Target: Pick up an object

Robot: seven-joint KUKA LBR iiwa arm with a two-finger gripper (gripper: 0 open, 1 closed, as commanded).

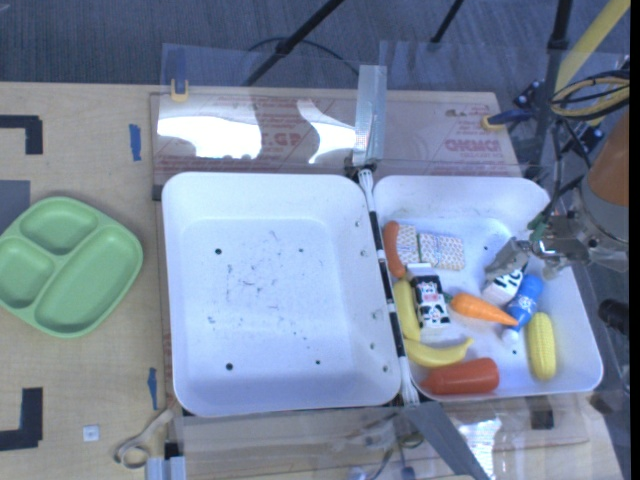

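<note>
Two shallow white bins sit side by side on a wooden bench, seen from above at a slant. The left bin (265,288) shows only faint scuff marks and a few small dark holes in its floor. The right bin (470,193) holds a cluster of toy food and small items.

My arm comes in from the right edge, and my claw (507,258) hangs over the right side of the right bin, above a small white bottle (501,287). The fingers look slightly parted, with nothing gripped between them, though they are small and a little blurred.

Just beside the white bottle, toward the right, a blue bottle (526,301) lies tilted. An orange carrot (482,309) lies to the left of both, its tip close to the blue bottle. A yellow corn cob (541,345) lies near the bin's right wall, below the blue bottle.

Along the bin's left wall, a banana (425,336) curves down and to the right. A small black-and-white carton (430,299) rests partly on it. Above that, an orange-red sausage (396,249) lies next to a patterned packet (440,250). A red sausage-shaped piece (464,376) lies along the front wall.

Far left on the bench sits a green divided plate (68,265), well apart from the bins.
</note>
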